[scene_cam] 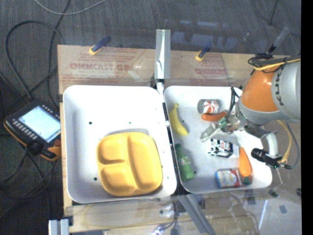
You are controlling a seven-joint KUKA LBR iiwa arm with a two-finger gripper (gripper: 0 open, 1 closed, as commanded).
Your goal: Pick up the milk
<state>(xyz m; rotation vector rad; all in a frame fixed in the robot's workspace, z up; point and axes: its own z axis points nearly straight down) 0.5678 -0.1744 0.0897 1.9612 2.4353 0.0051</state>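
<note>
Lettering on the small black-and-white milk carton, lying in the right white bin, was unreadable. Just above it the claw hovered spread, pinching nothing; beyond, a red-white can.

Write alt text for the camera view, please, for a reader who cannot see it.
The gripper hangs over the right bin, just above the black-and-white milk carton. Around it lie a banana, green bottle, cans and carrot; the left bin holds a yellow tray.
</note>
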